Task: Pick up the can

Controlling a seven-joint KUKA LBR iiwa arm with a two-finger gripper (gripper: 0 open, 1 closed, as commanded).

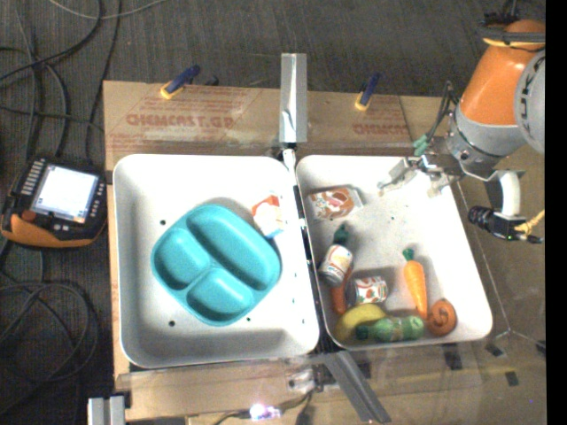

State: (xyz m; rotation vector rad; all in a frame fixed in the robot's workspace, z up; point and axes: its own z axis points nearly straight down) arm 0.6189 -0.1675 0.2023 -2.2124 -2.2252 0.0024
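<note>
A small can (336, 264) with a red and white label lies tilted near the left wall of the right bin (390, 228). A second can-like tin (368, 289) lies just below and to its right. My gripper (413, 177) hovers over the bin's far right corner, well up and to the right of both cans. Its fingers look spread apart with nothing between them.
The right bin also holds a printed packet (332, 204), a carrot (415, 282), a banana (357, 319), a green vegetable (394, 328) and an orange roll (441, 317). In the left bin (133, 237) sit a teal divided plate (217, 261) and a small red-white item (268, 215).
</note>
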